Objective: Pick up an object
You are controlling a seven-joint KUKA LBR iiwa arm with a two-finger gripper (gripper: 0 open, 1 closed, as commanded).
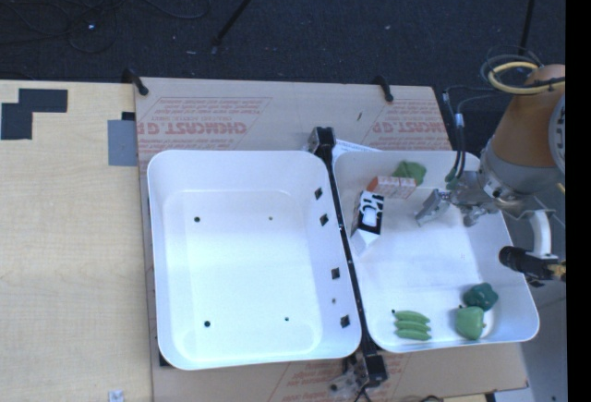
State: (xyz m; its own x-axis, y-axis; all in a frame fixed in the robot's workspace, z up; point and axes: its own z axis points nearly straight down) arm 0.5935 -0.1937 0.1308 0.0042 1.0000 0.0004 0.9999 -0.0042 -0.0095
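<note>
My gripper hangs over the upper right part of the right bin, its two fingers spread apart and open with nothing between them. Left of it, a small tan and red box lies beside a light green item near the bin's far wall. A black and white tube rests against the divider side. At the bin's near edge lie green pea pods, a green pepper and a dark green broccoli piece.
The left bin sits next to the right one, joined by a black clamp strip. Both rest on a cardboard sheet on a wooden bench. The arm's orange band rises at the right.
</note>
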